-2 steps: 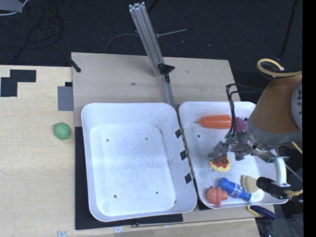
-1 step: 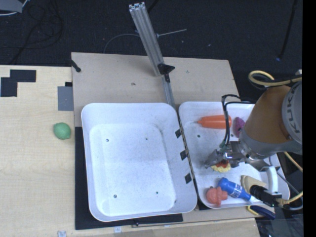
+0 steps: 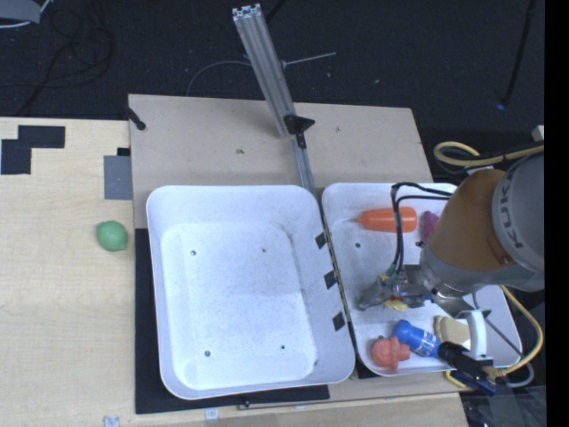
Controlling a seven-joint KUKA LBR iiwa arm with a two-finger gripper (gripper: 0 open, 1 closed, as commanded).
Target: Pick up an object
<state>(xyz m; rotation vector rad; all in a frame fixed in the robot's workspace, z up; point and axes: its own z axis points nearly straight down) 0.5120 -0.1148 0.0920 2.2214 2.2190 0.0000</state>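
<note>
Because the arm reaches in from the right, its grey and orange wrist hangs over the right bin point(image 3: 342, 238) and hides part of what lies there, with the gripper point(image 3: 384, 296) lowered near the bin floor towards the middle. Whether the gripper is apart or together I cannot tell (the metal parts blur into one another), and nothing can be made out between them, so no hold can be claimed. A small yellow bit point(image 3: 397, 306) sits just beside the tip; what it is stays unclear.

All the candidate things are gathered in this bin: an orange carrot-shaped toy point(image 3: 384, 220) by the far wall, a purple piece point(image 3: 428, 226) just beside it and half under the wrist, a red lumpy toy point(image 3: 388, 352) at the near rim, and a blue object point(image 3: 414, 337) touching it. The left bin point(image 3: 178, 207) serves as the drop side. A green ball point(image 3: 112, 236) rests well apart on the bench, likely out of play.
</note>
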